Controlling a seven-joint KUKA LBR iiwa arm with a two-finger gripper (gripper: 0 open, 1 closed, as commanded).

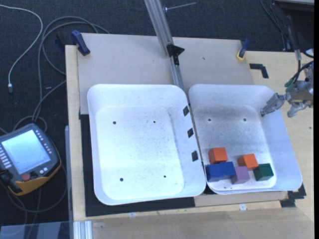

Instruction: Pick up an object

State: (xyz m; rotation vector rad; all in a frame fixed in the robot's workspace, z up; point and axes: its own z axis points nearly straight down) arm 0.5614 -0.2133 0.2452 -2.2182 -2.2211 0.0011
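End effector (280,108) hovers at the right bin's (279,138) far right rim, fingers spread wide, holding nothing.

Five blocks cluster at that bin's near edge: two orange cubes (218,155) (248,161), a blue block (220,171), a purple cube (241,175) and a green cube (263,172); left bin (99,133) alongside on the surface (129,59).
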